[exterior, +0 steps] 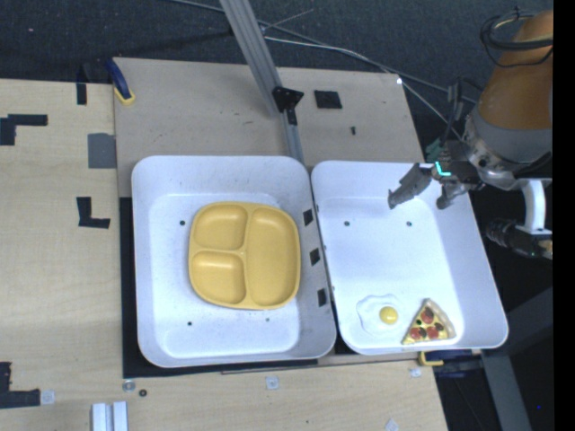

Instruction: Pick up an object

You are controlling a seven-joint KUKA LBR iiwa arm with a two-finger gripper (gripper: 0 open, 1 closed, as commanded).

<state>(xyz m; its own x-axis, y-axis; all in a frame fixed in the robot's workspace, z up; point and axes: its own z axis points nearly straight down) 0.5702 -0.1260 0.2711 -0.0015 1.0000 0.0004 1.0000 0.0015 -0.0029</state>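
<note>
Tool (427, 189) (fingers spread) hangs over right bin (467, 241).

The arm (514, 88) is grey with a fat orange band, black cable looped on top (tiny teal light near the wrist), dark gripper (426, 192).

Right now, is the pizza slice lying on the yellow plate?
No, the pizza slice lies in the right bin beside the fried egg; the yellow plate is in the left bin.

One camera hangs fixed above the table (225, 106), tilted downward, taking in both white bins (153, 241) from moderate height.
</note>
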